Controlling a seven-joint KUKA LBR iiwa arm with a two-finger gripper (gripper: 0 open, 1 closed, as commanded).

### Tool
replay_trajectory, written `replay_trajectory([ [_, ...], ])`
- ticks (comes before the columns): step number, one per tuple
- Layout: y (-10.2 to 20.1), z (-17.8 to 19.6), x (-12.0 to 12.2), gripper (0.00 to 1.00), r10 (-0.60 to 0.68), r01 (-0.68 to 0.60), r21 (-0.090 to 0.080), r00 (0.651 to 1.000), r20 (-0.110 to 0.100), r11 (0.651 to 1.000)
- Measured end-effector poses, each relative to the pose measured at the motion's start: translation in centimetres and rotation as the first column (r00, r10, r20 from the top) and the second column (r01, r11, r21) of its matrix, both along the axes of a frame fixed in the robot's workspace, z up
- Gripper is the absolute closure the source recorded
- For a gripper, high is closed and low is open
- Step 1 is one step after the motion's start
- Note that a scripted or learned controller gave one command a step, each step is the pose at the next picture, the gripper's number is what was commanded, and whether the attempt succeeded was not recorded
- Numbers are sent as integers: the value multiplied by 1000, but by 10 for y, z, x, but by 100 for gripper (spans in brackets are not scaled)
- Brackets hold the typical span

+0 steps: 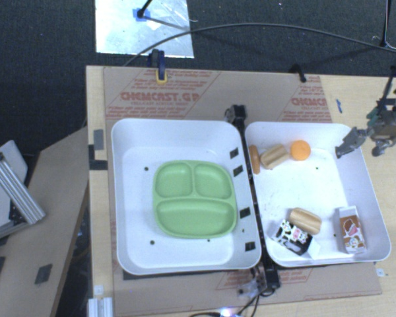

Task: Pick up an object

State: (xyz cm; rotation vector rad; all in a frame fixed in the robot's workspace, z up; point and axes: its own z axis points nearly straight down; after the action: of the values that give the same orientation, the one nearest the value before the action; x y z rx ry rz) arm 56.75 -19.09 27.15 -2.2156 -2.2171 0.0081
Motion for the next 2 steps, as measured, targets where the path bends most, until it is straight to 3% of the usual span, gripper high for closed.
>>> replay_trajectory([
  [1, 1, 6, 2, 0, 3, -3, -2, 1000, 10, 1000],
  [2, 2, -36, -2, 0, 1, -1, -2, 1000, 9, 1000],
])
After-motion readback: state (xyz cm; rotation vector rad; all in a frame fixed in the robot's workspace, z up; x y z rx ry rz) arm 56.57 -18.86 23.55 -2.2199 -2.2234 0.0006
